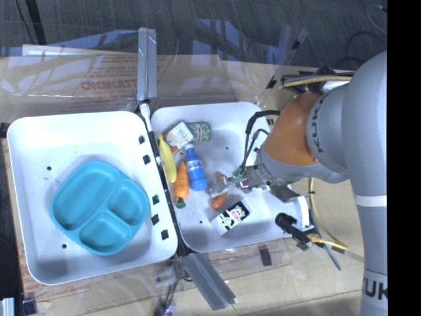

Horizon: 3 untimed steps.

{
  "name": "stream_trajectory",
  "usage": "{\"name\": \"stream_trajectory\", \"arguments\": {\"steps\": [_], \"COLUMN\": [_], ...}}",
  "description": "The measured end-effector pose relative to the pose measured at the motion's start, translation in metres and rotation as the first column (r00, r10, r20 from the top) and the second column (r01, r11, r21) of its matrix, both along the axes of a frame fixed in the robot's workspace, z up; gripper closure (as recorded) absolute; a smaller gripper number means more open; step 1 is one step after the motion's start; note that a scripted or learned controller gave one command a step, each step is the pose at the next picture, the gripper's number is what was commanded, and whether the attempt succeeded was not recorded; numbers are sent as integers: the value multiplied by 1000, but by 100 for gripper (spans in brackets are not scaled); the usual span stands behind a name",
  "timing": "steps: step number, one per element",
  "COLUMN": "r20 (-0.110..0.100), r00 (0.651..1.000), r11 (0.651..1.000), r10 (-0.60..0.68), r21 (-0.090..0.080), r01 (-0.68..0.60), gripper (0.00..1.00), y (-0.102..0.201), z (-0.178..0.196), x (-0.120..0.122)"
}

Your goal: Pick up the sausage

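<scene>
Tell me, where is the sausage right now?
The sausage lies in the right bin, near its middle, just under the gripper and just above the black-and-white carton.

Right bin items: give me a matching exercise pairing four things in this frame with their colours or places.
Things:
1. Divided tray
2. Bottle
3. Carrot
4. Small carton

Descriptions:
A. Orange, by the wall between the two bins
B. Black and white, near the right bin's front edge
C. Light blue, lying in the left bin
D. Blue, lying between the carrot and the gripper

Pairs: 1-C, 2-D, 3-A, 4-B
</scene>
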State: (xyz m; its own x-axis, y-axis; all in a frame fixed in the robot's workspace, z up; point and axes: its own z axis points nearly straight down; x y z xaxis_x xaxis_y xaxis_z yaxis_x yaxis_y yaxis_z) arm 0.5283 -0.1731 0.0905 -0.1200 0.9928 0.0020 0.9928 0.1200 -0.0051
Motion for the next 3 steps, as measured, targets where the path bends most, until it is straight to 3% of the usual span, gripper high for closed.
{"name": "stream_trajectory", "arguments": {"steps": [1, 2, 3], "r20": [-1, 3, 5], "r00": [1000, 944, 986], "r11": [1000, 944, 986], "r10": [3, 329, 166], "r21": [0, 1, -1], "r01": [-3, -329, -166], "gripper": [100, 100, 100], "y": [-1, -32, 28], "z": [10, 53, 140], "x": [0, -52, -50]}}
